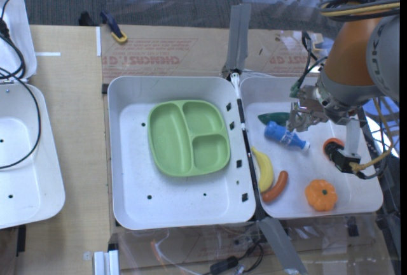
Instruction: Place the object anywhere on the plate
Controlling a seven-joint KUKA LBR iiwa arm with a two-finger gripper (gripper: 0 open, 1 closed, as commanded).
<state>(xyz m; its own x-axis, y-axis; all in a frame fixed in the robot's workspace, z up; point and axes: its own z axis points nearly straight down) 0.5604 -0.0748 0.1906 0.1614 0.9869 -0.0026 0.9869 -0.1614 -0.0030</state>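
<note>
Look first at the gripper (299, 119): it is dull metallic grey, under a grey arm (356, 86) carrying a broad orange band (350, 51). Just below its fingers you have a blue bottle (284, 136) with a white cap. Touching that bottle's far end, beside the gripper, lies a dark green object (275, 118). Further below the gripper you see a yellow banana (263, 169), a red-orange sausage (275, 186) and an orange pumpkin (320, 195) with a green stem. Off to the gripper's left, in the other white bin (127, 159), your plate (189, 137) is plain pale green. Both bins are white with small dark dots.
</note>
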